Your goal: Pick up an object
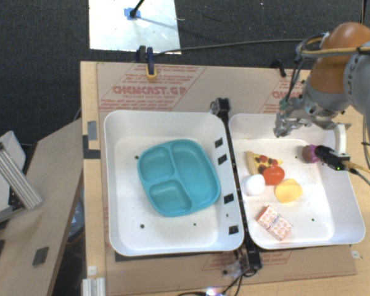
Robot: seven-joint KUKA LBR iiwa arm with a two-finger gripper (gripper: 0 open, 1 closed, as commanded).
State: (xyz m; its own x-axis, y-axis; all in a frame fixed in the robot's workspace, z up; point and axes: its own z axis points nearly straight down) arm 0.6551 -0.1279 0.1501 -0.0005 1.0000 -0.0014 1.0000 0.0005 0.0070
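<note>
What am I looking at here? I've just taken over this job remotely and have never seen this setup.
One camera looks down at a slant on a bench with two white bins. The grey and orange shape at the right is a robot arm; its hand hangs over the back of the right bin, with nothing visible between its fingers. That bin holds a pizza slice toy, a white ball, a red tomato, a yellow fruit, a small patterned box and a purple item. The left bin holds a teal divided tray.
</note>
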